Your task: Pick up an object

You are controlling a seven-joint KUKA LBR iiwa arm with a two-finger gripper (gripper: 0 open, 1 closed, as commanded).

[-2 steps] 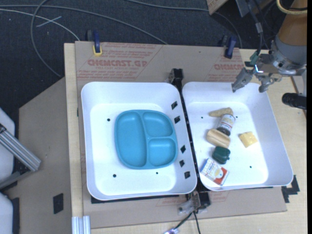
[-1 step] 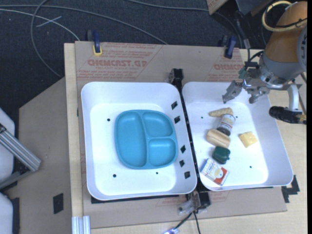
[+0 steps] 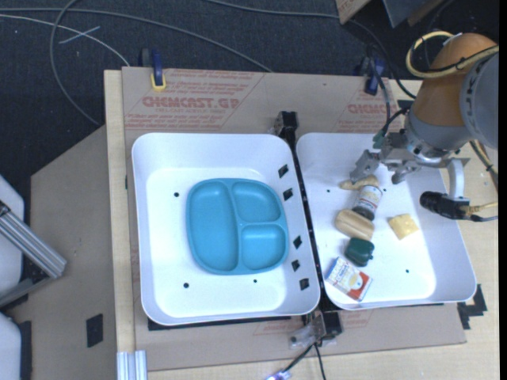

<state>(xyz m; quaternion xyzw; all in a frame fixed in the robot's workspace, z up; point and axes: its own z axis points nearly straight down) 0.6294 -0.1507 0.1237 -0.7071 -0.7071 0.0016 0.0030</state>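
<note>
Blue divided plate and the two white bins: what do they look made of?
Blue divided plate: likely molded plastic, matte, with soft rounded compartment ridges. Left bin and right bin: probably thin formed plastic, smooth and slightly glossy, with rounded corners; cannot be sure.

Two bins side by side, gripper over the right one

The gripper (image 3: 383,165) hangs at the back of the right bin (image 3: 444,279). Just before it lies a small bottle (image 3: 365,200); further forward a bread roll (image 3: 354,224), small jar (image 3: 360,249) and carton (image 3: 348,279). A divided plate (image 3: 236,226) sits in the left bin (image 3: 158,212).
</note>
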